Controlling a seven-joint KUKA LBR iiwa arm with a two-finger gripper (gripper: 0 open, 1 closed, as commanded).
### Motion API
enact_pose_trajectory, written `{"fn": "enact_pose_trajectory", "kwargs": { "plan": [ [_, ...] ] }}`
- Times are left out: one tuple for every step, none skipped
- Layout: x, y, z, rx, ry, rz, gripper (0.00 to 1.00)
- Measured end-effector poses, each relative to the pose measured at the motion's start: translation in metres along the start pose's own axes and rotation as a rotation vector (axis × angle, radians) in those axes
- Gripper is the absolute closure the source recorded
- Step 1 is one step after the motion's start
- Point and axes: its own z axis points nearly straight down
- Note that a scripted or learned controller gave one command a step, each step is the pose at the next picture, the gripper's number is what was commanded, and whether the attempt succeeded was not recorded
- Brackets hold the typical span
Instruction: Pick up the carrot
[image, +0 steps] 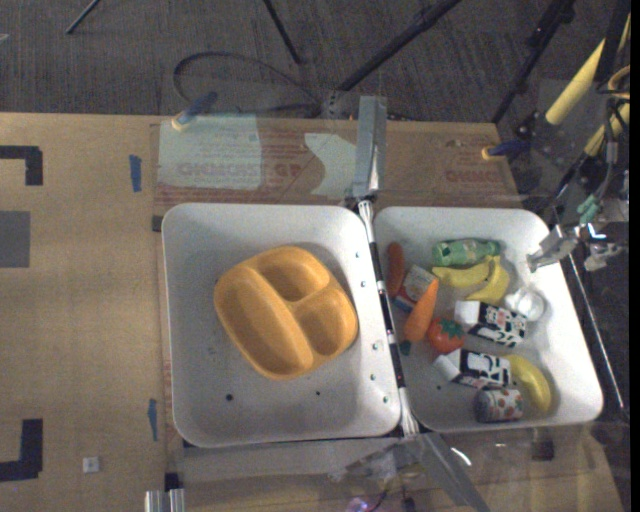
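The divided plate (286, 311) sits in the left bin (190, 400) — the carrot (422, 311) lies in the right bin (580, 385).

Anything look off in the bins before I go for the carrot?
Nothing spilled or broken. The carrot lies at a slant near the right bin's left wall, packed among other toys, a tomato at its tip. The yellow tray sits askew in the left bin.

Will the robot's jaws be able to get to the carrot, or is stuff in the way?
Probably yes. The carrot lies uncovered in the right bin, open from above. The gripper sits at the bin's right edge. A strawberry and small carton crowd it, so gripping may be tight.
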Motion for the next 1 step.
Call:
{"fn": "enact_pose_trajectory", "kwargs": {
  "plan": [
    [0.0245, 0.0591, 0.0991, 0.001, 0.001, -0.21, 0.0]
  ]
}}
